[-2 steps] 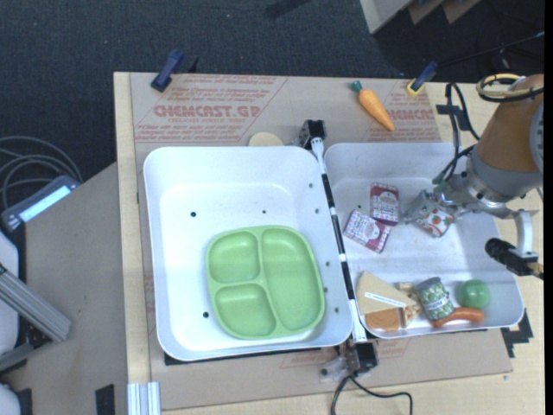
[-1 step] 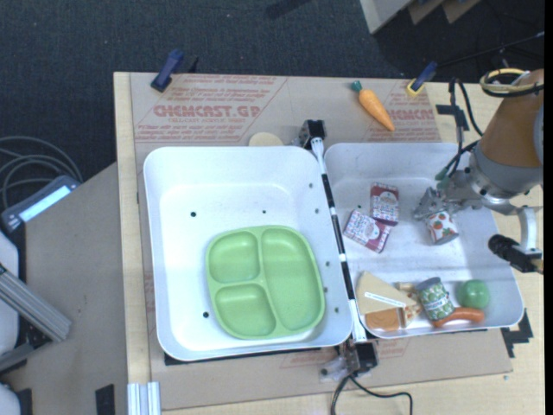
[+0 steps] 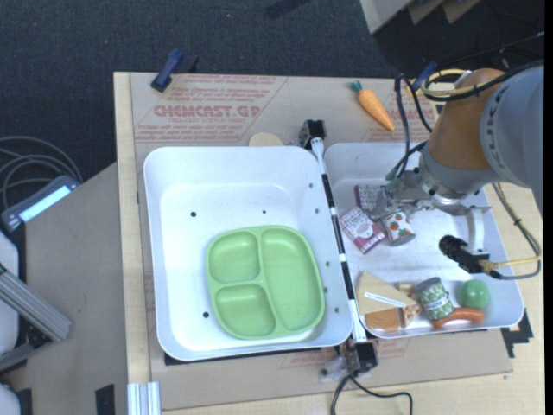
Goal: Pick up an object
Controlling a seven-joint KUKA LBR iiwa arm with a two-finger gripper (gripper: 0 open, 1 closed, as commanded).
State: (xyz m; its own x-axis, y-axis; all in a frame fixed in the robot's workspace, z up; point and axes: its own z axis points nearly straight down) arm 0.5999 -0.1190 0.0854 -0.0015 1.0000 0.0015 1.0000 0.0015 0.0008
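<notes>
**Robot arm over a bin of small things**

A grey arm [image 3: 510, 128] with an orange band reaches in from the right, above a table [image 3: 216, 102] that carries two shallow white bins side by side. Its pincer [image 3: 390, 201] points down into the far half of the right bin [image 3: 359, 158]. Whether the pincer is wide or narrow cannot be told from this angle.

Just beside the pincer, on its near side, a small red and white carton [image 3: 397, 226] lies on the bin floor. Whether the two touch is unclear. Left of the carton, close to the bin's left wall, lies a pink packet [image 3: 359, 229].

Four more things are crowded along the near edge of the same bin. They are a tan board [image 3: 380, 320], a green can [image 3: 434, 297] lying on its side, a green ball [image 3: 473, 294] and an orange-red strip [image 3: 456, 319] just in front of the can and ball.

The left bin [image 3: 216, 188] holds a green plate [image 3: 263, 281] with three compartments, set in its near half.

On the bare table beyond the right bin lies a toy carrot [image 3: 376, 105]. A blue clip [image 3: 167, 70] sits at the table's far left corner.
</notes>
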